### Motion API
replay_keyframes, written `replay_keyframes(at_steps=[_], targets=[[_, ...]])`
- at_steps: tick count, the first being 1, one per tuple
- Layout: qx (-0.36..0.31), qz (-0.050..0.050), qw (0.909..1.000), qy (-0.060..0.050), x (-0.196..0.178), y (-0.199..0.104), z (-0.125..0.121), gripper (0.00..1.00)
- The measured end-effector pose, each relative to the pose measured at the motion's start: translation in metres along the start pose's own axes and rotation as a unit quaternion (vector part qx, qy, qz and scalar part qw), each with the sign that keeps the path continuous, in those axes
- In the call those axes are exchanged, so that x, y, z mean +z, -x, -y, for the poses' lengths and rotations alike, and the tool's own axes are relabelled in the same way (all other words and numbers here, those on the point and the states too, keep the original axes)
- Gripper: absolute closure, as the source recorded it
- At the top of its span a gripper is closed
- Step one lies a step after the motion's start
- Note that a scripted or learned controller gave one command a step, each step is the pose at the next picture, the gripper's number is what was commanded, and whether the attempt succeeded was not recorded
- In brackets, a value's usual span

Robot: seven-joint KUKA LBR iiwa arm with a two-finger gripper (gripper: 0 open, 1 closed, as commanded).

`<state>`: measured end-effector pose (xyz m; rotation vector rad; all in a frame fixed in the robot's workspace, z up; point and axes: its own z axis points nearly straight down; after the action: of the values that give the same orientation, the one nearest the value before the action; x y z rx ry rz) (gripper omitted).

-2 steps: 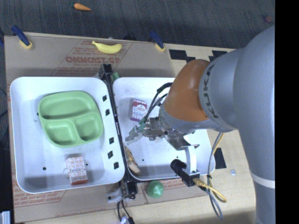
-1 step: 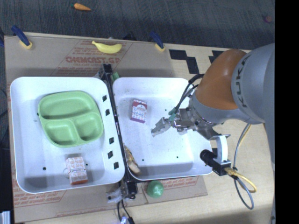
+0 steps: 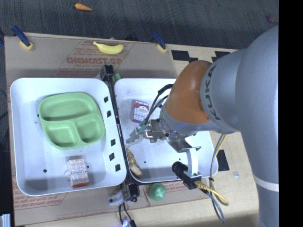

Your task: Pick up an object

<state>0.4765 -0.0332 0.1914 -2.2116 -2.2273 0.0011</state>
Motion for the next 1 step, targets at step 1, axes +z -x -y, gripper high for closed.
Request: replay_keyframes(at_steps=[1], targets=[[0.002,0.000,1.0000,0.000,0.0096,0.0641,-0.0490,0.00]])
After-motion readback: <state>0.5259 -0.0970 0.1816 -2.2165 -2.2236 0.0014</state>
